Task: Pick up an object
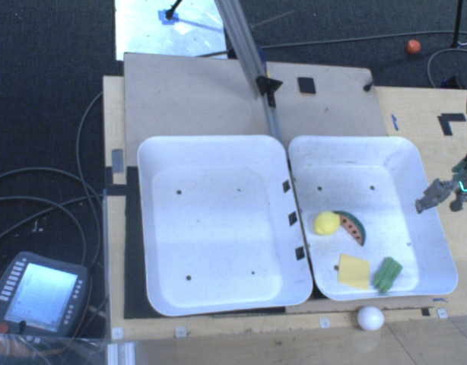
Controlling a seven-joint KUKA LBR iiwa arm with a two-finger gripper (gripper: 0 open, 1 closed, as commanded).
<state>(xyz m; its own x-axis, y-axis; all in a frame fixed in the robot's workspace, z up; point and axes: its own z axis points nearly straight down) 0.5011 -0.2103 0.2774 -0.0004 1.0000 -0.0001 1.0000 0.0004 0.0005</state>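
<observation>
I am looking down on two white bins: the left bin (211, 219) and the right bin (370, 166), which is holding every candidate for this pick. My arm is reaching in from the right, and my claw (437, 195) is sitting at the right bin's right rim, up near that wall. I cannot tell what state it is in (it is too small and blurred here).

The things are lying down and to the left of the claw, in the bin's lower half. The yellow block (354, 271) is lying flat near the front wall, with the green piece (386, 274) just beside it on its right, long axis tilted. The melon slice (353, 227) is curving beside the yellow ball (325, 223). A white ball (370, 318) is resting on the bench.

I judge the green piece nearest me, so that is my likeliest target.
</observation>
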